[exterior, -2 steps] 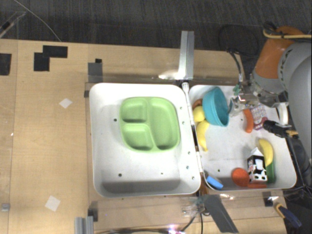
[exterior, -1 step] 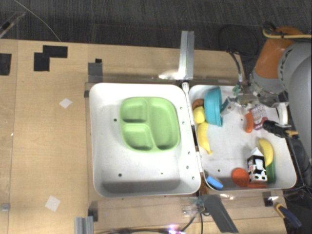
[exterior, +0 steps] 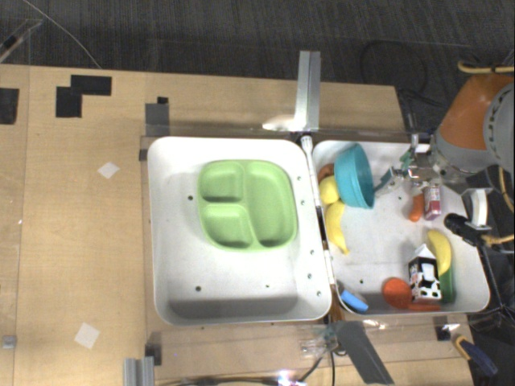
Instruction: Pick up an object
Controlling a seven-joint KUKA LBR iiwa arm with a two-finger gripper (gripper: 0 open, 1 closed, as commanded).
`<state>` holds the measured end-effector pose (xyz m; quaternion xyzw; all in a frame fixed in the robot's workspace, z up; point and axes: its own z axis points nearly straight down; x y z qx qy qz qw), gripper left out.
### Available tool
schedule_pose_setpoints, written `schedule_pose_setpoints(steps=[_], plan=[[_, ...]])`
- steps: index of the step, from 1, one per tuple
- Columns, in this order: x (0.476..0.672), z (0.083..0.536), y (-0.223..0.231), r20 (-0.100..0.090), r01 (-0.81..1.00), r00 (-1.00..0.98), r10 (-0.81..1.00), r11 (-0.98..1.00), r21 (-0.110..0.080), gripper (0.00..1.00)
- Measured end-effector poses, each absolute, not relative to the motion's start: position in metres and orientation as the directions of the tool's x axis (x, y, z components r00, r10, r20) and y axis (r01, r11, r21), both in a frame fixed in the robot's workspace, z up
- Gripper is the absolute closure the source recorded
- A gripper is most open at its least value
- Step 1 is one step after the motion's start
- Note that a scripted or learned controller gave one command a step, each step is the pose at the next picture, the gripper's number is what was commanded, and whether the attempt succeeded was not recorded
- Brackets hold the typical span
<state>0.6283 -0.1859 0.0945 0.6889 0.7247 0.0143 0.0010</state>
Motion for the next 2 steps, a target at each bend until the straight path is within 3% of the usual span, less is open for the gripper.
schedule_pose_setpoints(steps=[1,2], plan=[[0.589,0.097,-0.185,0.019,0.999,0.040,0.999,-0.041,0.029,0.00],[0.522,0.089,-0.189,-0.002,0.994,-0.108,0.994,0.108,0.012,0.00]])
